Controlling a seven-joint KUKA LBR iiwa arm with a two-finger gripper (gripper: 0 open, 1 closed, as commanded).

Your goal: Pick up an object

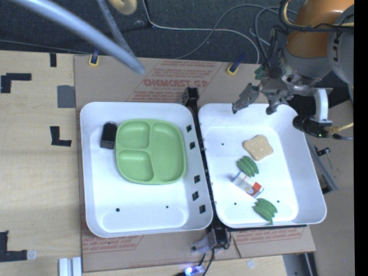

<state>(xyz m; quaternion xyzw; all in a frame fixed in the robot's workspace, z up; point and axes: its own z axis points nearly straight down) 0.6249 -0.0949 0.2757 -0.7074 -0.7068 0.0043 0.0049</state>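
Two white bins sit on brown cardboard (172,76) printed with red lettering. The left bin (95,171) holds a pale green divided plate (151,152), with a black block (108,135) at the plate's nine o'clock. In the right bin (299,194), a tan bread-like piece (258,148) lies at twelve o'clock of a leafy green item (248,165); a small red-and-white packet (248,184) lies below that, and a second green item (265,208) at the packet's five o'clock. The arm (319,16) is grey with an orange band.

Right bin's (299,171) left half lies bare; 4 items (253,174) crowd its middle.
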